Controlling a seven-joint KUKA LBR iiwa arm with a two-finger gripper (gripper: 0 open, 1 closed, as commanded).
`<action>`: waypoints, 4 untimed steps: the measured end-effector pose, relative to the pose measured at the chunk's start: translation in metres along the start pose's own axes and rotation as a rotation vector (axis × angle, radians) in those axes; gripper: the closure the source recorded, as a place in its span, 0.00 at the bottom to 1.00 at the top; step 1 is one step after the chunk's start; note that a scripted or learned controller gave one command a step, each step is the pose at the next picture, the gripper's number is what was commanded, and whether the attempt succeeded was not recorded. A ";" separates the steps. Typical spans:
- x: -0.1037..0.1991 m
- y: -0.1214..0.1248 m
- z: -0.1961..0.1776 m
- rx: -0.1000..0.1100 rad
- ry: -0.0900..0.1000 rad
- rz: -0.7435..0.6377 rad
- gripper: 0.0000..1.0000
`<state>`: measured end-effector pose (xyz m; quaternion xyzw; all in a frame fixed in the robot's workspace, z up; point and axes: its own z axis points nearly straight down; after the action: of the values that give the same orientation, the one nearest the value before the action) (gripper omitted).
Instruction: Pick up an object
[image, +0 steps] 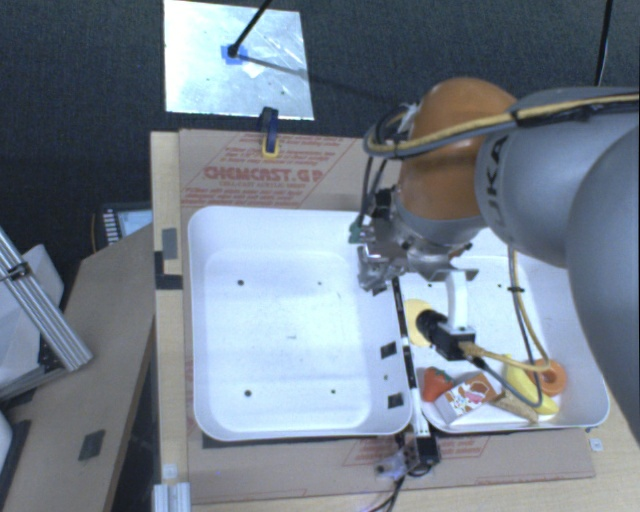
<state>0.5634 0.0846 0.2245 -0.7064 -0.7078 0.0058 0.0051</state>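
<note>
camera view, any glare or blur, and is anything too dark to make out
In the camera view, the shiny metal sheet at the top catches glare and looks washed out; the grey arm with its orange band looms large and soft-edged close to the lens; the shallow white left bin is evenly lit with faint shadow along its walls; the dark backdrop shows almost no detail.

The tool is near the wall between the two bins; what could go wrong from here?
1. The tool hangs by the divider, so going down it may strike that wall.
2. The objects in the right bin lie crowded near its front: the yellow piece touches the orange ring, so a grasp may catch two or slip.
</note>
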 end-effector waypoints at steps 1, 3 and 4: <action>0.043 0.001 -0.024 -0.017 0.003 -0.005 1.00; 0.078 -0.012 0.022 -0.015 0.001 0.000 0.00; 0.145 0.028 0.081 -0.016 0.003 -0.007 0.00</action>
<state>0.5903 0.2297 0.1433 -0.7040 -0.7102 -0.0009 0.0005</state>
